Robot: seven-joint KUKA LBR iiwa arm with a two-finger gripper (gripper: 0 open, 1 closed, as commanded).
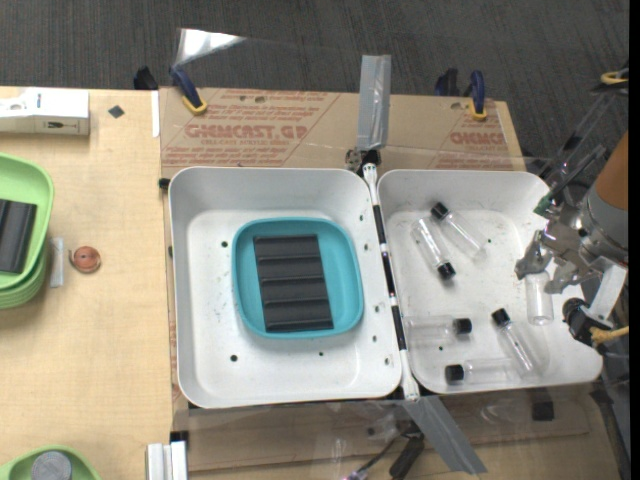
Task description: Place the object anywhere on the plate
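While the end effector (545, 268) hovers at the right bin's (400, 268) far edge, possibly around a clear tube (540, 303), its grip cannot be told. Nothing has reached the teal plate (245, 268) in the left bin (200, 368); pickup and transfer remain.

Capped clear vials (437, 244) in right bin (400, 268)

A lab: 2 white bins (190, 268) clamped on a cardboard-covered bench (80, 368).
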